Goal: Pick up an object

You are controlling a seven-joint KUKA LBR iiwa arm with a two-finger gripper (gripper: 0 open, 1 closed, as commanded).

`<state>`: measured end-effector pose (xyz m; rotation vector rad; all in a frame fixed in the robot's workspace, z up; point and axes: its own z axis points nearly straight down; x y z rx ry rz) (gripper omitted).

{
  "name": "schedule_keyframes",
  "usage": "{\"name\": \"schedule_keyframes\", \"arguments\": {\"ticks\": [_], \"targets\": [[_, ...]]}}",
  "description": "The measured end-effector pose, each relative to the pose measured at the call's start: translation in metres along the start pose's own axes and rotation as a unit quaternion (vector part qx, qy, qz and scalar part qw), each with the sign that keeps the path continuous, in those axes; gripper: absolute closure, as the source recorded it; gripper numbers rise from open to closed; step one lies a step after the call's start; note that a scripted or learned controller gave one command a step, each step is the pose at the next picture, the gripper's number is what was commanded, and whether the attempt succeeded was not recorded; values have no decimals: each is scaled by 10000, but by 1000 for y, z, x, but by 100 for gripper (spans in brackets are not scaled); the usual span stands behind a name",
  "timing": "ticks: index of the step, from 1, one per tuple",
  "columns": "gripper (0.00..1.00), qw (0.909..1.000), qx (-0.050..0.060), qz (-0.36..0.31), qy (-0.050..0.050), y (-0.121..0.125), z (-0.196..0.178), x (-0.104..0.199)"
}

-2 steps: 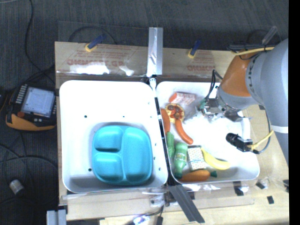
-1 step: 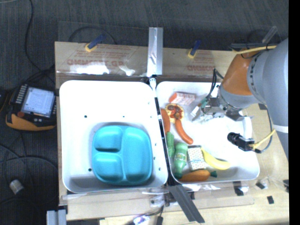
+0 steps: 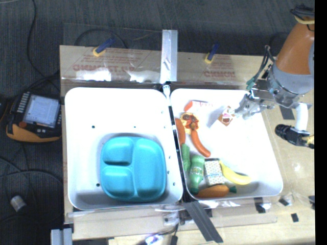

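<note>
My gripper hangs over the far right part of the right bin, reaching in from the right. A small white and red carton sits at its fingertips, and the gripper looks shut on it. The carton casts a grey shadow on the bin floor to its left, so it seems raised off the floor. The remaining objects lie along the bin's left side and front: a red-orange sausage, green bottles, a small printed box, a banana and an orange piece.
The left bin holds a teal divided tray. A central divider separates the bins. A red piece and a brown toy lie near the right bin's far left. A handheld device rests on the floor at left.
</note>
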<state>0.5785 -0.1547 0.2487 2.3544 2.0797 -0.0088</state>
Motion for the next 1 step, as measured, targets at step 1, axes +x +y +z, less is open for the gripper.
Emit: {"name": "schedule_keyframes", "arguments": {"ticks": [1], "targets": [[100,9965,15,840,9,21,49,41]]}}
